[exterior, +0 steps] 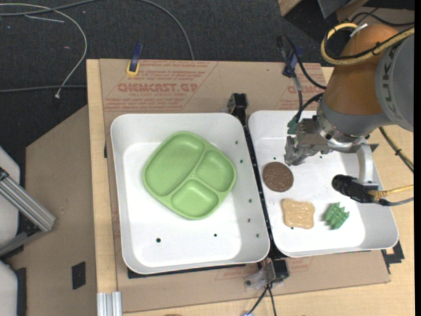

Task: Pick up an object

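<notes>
Toast (298, 214) and green toy (336, 215) near right bin (375, 239) front edge; cookie (278, 176) mid-bin by left wall. Gripper (296, 151) just behind cookie, probably lined up for it. Jaw state: cannot tell. Green plate (189, 174) in left bin (131, 196).

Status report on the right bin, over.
Gripper low in right bin, above brown disc; grip state unreadable. Tan toast piece and green toy lie loose nearer the front. Green divided plate in left bin.
</notes>
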`<state>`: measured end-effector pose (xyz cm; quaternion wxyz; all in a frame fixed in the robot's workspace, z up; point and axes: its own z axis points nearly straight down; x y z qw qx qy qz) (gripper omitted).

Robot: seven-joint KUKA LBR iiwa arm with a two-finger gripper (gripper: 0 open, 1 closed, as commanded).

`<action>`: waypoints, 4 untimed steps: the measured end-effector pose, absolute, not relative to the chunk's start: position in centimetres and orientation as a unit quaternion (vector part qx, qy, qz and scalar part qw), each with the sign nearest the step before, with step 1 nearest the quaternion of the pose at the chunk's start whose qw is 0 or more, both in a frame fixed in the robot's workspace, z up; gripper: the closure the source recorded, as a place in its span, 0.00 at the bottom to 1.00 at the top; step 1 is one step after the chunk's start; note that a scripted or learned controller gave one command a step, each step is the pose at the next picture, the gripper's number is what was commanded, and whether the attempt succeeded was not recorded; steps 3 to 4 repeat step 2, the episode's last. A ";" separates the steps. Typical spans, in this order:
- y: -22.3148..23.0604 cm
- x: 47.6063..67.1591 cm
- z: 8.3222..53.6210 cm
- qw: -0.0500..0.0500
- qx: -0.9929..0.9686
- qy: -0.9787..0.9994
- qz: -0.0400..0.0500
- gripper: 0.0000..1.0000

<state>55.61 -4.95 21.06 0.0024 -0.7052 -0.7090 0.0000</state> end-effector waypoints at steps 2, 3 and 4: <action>6.9 55.7 22.1 0.000 -0.705 -0.709 -0.001 1.00; 6.9 55.7 22.1 0.000 -0.705 -0.709 -0.001 1.00; 6.9 55.7 22.1 0.000 -0.705 -0.709 -0.001 1.00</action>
